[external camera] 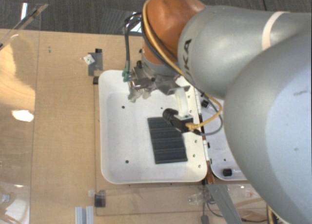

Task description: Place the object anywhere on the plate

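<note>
Over the upper part of the left white bin [116,145], above frame centre: one hand [140,90], apart or together impossible to tell. Below it, apart from it, just right of centre: one dark ribbed slab [167,140], flat on that bin's floor. At lower right, in the second white bin [220,153]: one small black thing [226,172]. Under both bins: tan tabletop [63,145].

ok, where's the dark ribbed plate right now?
In the camera view the dark ribbed plate lies flat in the left bin, toward its right wall, below and to the right of the tool.
</note>
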`<state>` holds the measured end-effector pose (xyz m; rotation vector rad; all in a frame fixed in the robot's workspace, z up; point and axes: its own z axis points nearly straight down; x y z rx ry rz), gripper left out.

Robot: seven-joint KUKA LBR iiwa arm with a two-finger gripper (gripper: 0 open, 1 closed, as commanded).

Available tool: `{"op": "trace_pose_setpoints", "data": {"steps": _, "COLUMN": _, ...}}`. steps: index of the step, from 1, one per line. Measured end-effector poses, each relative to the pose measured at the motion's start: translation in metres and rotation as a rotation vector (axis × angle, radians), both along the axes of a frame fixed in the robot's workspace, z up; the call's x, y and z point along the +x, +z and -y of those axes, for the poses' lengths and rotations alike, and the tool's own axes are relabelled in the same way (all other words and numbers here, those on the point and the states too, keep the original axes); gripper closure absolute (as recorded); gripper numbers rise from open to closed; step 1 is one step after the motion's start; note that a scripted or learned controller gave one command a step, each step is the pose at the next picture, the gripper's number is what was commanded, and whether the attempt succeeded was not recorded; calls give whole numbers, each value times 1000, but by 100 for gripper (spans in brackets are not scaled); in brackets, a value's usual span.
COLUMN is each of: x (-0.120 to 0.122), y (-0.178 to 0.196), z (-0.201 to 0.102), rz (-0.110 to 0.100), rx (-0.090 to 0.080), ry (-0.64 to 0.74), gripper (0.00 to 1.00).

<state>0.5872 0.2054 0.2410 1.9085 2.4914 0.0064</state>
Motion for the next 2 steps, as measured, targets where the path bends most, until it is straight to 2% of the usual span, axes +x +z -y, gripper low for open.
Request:
{"op": "trace_pose_setpoints", "data": {"steps": 1, "x": 81, "y": -69, "z": -19, "rz": -4, "rx": -1, "ry": -190, "gripper": 100}}
{"op": "trace_pose_setpoints", "data": {"steps": 2, "x": 26, "y": -147, "z": -13, "rz": -3, "rx": 2, "ry": -286, "gripper": 100}}
